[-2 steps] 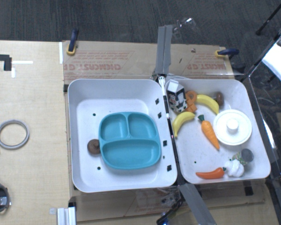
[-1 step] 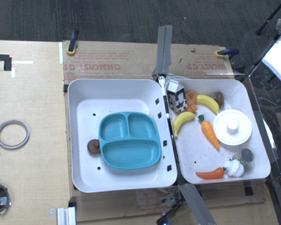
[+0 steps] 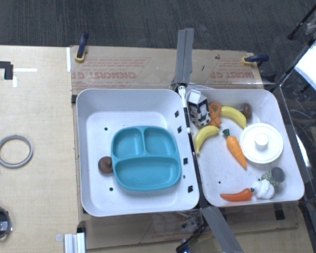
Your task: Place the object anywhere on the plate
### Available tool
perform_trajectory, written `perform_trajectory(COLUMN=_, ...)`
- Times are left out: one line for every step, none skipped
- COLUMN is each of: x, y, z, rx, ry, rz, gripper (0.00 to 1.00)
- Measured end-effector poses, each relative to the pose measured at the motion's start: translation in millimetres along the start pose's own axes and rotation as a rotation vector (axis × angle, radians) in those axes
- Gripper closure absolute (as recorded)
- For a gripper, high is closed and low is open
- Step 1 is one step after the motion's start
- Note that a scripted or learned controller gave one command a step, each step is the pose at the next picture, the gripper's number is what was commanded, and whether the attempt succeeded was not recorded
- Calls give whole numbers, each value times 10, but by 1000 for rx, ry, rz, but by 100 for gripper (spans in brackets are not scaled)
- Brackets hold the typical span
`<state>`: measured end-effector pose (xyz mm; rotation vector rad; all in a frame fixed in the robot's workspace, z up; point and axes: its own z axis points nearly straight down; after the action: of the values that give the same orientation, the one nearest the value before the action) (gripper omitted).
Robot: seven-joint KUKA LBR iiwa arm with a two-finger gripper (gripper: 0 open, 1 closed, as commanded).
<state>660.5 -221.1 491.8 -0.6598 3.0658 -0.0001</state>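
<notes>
End effector state cannot be told from this view. In the left bin [image 3: 89,141] a teal plate [image 3: 146,168] lies flat, and a small brown object [image 3: 105,165] sits on the bin floor just beside the plate's left edge. The right bin [image 3: 290,141] holds a carton [image 3: 199,109], two bananas [image 3: 234,115], a carrot [image 3: 235,148], a white lid [image 3: 261,143] and a red pepper [image 3: 236,195].

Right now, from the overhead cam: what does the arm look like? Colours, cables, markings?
There is little to go on. A pale white-grey shape with a smooth edge sits at the frame's upper right edge, cut off by the border. It may be part of the arm, but I can't confirm that. Cables, markings and band colour can't be judged from this.
</notes>
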Motion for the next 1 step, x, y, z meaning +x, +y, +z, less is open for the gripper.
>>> perform_trajectory(x=2, y=-2, z=0, rx=0, ry=0, rz=1, gripper=0)
